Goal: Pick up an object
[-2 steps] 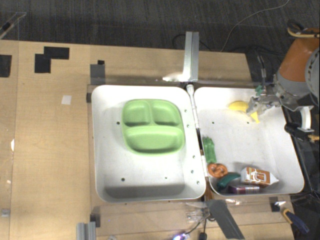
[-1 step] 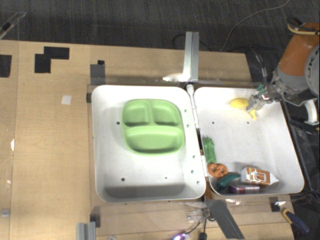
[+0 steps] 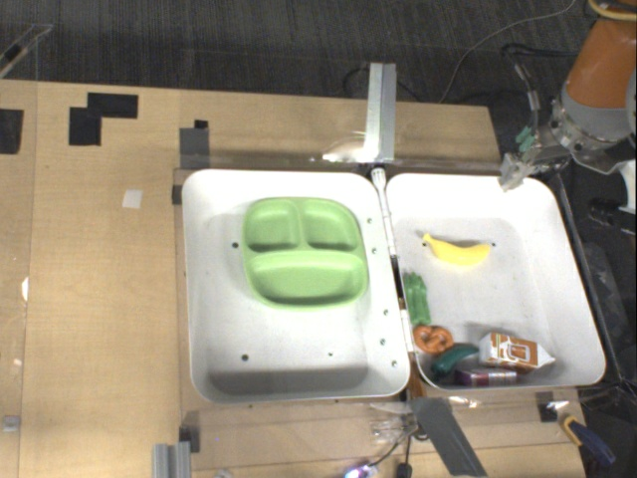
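Observation:
The right bin point(image 3: 557, 267) holds a yellow banana point(image 3: 457, 251) near its middle. A green object point(image 3: 414, 298) lies along the bin's left wall. Below it sit an orange pretzel-like piece point(image 3: 432, 339), a dark teal and purple item point(image 3: 468, 366) and a small brown-and-white carton point(image 3: 515, 351) at the front. My gripper point(image 3: 518, 164) hangs at the bin's far right corner, above the rim, well away from the banana. Nothing shows between its fingers.
The left bin point(image 3: 209, 357) carries a green divided plate point(image 3: 304, 250). A metal post point(image 3: 382, 108) stands behind the divider between the bins. Cables run behind the bench at the upper right.

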{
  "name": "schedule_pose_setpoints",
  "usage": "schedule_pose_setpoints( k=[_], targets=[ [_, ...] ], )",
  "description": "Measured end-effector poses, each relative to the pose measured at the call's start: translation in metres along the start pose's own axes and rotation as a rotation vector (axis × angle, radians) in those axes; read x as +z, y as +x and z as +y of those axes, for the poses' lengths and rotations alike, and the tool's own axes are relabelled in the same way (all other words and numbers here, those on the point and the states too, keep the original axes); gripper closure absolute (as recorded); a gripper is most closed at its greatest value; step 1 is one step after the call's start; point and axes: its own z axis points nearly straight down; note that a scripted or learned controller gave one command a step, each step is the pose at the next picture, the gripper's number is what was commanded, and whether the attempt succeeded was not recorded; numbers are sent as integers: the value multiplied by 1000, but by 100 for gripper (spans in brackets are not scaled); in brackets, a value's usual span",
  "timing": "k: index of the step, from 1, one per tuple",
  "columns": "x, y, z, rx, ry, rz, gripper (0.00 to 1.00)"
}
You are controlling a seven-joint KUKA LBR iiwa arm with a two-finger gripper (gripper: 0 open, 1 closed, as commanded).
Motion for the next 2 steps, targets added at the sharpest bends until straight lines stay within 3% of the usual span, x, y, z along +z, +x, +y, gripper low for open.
schedule_pose_setpoints(
  k=[1, 2],
  targets=[
    [0, 0, 0, 0, 1, 0, 0],
    [47, 2, 0, 0, 3, 1, 0]
  ],
)
